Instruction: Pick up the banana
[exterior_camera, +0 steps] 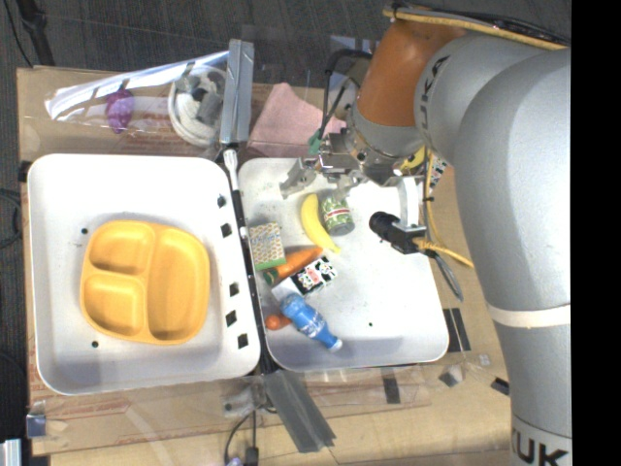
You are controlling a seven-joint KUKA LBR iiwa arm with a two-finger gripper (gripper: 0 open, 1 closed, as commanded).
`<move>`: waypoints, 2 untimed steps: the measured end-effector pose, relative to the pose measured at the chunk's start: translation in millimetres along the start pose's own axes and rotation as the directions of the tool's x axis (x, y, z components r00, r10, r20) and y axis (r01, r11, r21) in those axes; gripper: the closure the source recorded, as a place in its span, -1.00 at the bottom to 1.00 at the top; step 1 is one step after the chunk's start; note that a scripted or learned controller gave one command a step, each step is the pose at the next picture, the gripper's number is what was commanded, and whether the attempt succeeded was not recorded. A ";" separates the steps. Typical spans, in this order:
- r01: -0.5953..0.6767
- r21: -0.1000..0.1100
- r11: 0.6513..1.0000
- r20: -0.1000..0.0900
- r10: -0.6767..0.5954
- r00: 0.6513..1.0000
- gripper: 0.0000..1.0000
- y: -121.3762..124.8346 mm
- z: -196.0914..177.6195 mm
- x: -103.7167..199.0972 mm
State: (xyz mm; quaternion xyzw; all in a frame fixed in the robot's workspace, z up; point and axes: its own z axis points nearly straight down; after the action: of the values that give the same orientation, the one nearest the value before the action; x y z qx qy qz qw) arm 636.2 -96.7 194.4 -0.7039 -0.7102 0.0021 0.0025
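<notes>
The yellow banana [314,224] lies in the right bin [408,309], in its upper middle, running from upper left to lower right. A small green can [339,214] rests against its right side. My gripper [325,171] hangs just above the banana's upper end, near the bin's back wall, at the tip of the grey arm with the orange band [403,66]. Nothing is visibly lifted by it, and the banana rests on the bin floor.
Below the banana lie a speckled box [266,244], a carrot [296,258], a black-and-white carton [313,276] and a blue bottle [310,322]. The left bin [58,357] holds a yellow divided tray [146,280]. A pink cloth [286,119] and a plastic bag [146,100] lie behind the bins.
</notes>
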 end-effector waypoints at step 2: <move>0.117 -0.041 0.992 0.011 -0.117 0.993 -1.00 17.8 83.2 -58.8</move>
State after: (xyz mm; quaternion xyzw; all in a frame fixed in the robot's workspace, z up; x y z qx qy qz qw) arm 654.0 -155.3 111.1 -0.6610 -0.7501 -0.0099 -0.0151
